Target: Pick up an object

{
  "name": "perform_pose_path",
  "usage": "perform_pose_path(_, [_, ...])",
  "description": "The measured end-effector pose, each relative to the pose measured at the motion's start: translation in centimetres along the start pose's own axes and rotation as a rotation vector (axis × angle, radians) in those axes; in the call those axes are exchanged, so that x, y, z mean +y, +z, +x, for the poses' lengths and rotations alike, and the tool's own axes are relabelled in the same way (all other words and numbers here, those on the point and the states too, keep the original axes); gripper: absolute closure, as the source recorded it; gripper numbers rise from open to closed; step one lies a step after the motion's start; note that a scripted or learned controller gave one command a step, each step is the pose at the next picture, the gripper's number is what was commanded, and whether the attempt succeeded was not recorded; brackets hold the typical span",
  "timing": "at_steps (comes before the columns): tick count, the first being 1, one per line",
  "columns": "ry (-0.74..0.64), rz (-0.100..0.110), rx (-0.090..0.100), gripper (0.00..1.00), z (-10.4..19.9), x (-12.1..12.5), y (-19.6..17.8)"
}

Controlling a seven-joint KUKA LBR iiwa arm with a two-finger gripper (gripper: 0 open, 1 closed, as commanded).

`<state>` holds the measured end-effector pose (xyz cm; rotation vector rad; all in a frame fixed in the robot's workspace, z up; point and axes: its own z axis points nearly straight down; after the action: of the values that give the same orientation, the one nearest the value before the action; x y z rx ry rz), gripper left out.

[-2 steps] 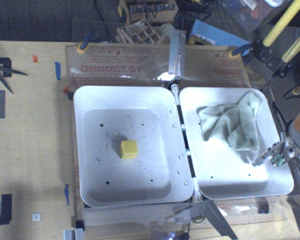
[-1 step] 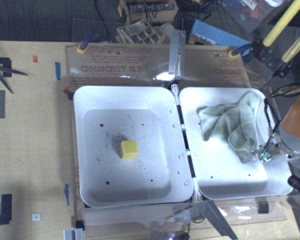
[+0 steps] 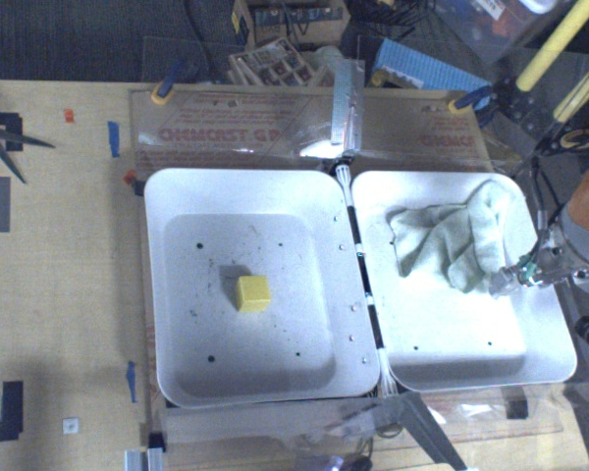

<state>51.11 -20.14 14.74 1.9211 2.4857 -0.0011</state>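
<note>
Yellow catches your eye first: a small block (image 3: 254,293) sits near the middle of the left bin (image 3: 177,204), apart from every wall. You should expect it to be light and probably a little springy, like foam or sponge, though the view cannot settle that; its faces look matte, so slipping seems unlikely. It is nearly cubic, with no real long axis, and it sits slightly turned against the bin's edges, so you would close across two opposite side faces, lined up with that turn. Move right, past the divider, and you find the right bin (image 3: 442,361) holding a pale grey-green cloth (image 3: 452,238), crumpled in the upper half and trailing down toward the right wall. You can judge it soft, limp and light; it will sag and stretch rather than lift as one piece, so pinch a raised fold or the thick bunched ridge rather than a flat edge. Its long axis runs roughly left to right, with the bulkier end at the right. At that end the gripper (image 3: 518,277) sits low, right against the cloth's lower right corner; you cannot tell whether it is open, closed, or has any fabric in it.
</note>
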Motion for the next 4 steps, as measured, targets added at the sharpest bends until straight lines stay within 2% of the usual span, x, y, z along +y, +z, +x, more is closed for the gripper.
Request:
perform_pose_path(1, [0.412,0.002,0.000,1.00,6.8,4.5,-0.7])
perform_pose_path(2, [0.693,0.003,-0.001,1.00,6.9,6.0,1.3])
perform_pose_path(3, [0.572,0.004,0.000,1.00,8.1,6.5,0.8])
perform_pose_path(4, [0.481,0.005,0.001,1.00,8.0,0.8,-2.8])
